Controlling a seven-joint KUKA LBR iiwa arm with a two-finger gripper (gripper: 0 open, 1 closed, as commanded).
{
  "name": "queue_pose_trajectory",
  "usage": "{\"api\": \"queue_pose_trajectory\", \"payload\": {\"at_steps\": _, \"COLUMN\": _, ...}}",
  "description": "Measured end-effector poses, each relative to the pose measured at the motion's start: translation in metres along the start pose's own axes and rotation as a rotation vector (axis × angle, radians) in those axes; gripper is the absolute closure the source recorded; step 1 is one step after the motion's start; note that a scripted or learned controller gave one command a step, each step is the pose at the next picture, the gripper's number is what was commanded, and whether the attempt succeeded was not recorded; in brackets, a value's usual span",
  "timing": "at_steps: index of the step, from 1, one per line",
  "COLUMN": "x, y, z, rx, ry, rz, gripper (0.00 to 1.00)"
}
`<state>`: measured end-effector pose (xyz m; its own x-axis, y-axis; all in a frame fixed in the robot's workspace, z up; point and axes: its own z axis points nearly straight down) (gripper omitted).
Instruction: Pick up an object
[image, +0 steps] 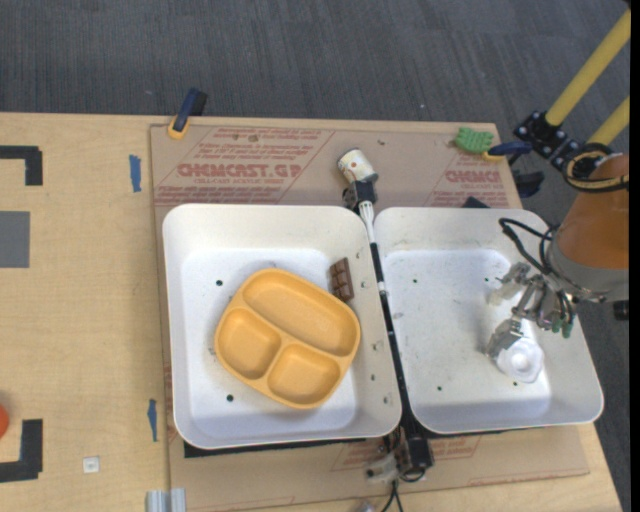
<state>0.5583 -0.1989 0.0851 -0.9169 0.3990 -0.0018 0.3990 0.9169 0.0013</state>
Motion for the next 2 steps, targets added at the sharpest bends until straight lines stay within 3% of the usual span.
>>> {"api": "queue_pose_trajectory", "payload": {"at_steps": 1, "x": -0.002, "y": -0.003, "z": 0.0, "rx": 0.001, "ry": -0.002, "rz": 0.61, "gripper": 0.0}}
{"api": "queue_pose_trajectory", "payload": {"at_steps": 2, "x": -0.063, "y": 0.022, "z": 0.0, "rx": 0.0, "ry": -0.003, "rz": 0.56, "gripper": 0.0}}
